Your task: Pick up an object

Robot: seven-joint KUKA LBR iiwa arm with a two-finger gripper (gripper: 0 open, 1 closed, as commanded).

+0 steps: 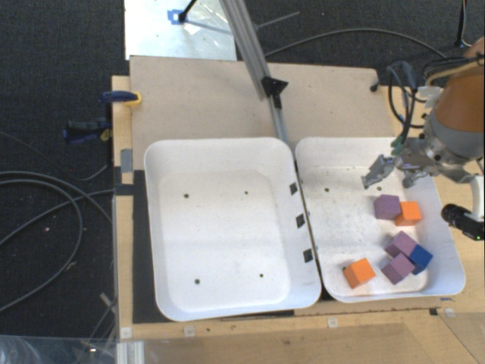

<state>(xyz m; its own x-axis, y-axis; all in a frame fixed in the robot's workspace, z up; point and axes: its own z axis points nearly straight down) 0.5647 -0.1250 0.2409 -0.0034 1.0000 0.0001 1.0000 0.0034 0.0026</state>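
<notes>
Right bin [333, 158]: gripper [394, 170] above blocks [388, 207], far edge near.

Dark carpet [53, 44] (cables [38, 203] strewn) surrounds a pale wooden bench [197, 97].

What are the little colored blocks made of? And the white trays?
The blocks, like the orange block and the purple block, look like soft foam or painted wood: matte, no shine, slightly rounded edges. I can't tell which. The right bin and left bin look like smooth molded plastic, judging by their rounded corners and thin curled rims.
</notes>
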